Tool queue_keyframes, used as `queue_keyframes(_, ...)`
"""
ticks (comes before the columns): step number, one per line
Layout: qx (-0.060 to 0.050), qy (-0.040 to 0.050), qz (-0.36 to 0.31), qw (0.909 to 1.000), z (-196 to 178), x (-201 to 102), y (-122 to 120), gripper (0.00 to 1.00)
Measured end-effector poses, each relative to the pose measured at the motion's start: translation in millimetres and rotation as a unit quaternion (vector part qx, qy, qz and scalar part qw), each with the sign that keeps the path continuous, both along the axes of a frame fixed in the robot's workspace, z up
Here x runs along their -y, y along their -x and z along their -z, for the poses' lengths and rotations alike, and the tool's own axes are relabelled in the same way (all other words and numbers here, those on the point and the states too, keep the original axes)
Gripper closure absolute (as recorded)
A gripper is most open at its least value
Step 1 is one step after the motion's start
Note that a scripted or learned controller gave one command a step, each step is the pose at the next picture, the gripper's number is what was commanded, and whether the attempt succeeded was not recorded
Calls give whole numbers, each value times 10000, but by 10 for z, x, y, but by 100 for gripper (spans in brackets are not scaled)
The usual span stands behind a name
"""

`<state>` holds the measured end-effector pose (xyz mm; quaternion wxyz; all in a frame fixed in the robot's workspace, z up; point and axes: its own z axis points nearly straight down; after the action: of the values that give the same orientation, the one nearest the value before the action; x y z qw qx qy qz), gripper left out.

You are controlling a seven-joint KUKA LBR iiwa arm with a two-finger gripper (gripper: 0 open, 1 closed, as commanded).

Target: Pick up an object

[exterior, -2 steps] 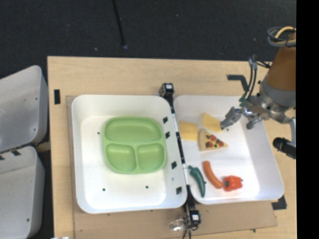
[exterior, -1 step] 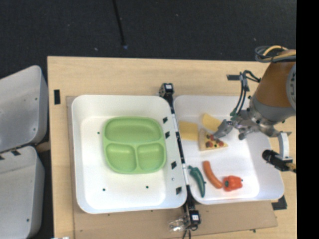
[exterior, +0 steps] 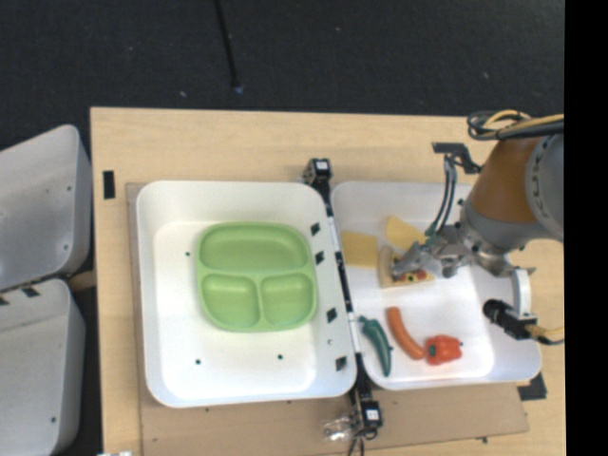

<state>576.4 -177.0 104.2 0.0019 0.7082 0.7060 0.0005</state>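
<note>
1. At far left, two pale grey panels (exterior: 38,217) lie beside the wooden surface (exterior: 237,141), which carries two shallow white bins side by side.
2. The left bin (exterior: 152,350) holds a green divided plate (exterior: 256,275) with three compartments, lying flat near the bin's middle.
3. A row of black clips (exterior: 332,283) runs along the seam where the two bins meet.
4. The right bin (exterior: 475,373) holds several things; a pale yellow slab (exterior: 359,248) lies near its left wall, and a yellow wedge (exterior: 404,229) sits just beyond it.
5. Along the near side lie a dark green pepper (exterior: 378,342), an orange carrot (exterior: 405,334) and a red pepper (exterior: 443,350), close together, the carrot touching the red pepper.
6. The hand (exterior: 410,266) hangs low over the middle of the right bin, just right of the slab and below the wedge; small coloured bits show at its tip, too blurred to name; whether it is spread or pressed together cannot be told.
7. The three vegetables lie near the hand, toward the bin's near edge, apart from it.
8. The grey arm with its orange band (exterior: 503,183) reaches in from the right.
</note>
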Motion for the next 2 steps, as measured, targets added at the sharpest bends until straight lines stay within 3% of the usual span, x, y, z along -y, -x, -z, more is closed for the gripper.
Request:
queue_keyframes(1, 30, 4, 10, 10000, -146, 13, -17, 100)
queue_keyframes(2, 3, -2, -4, 10000, -577, 41, -21, 100)
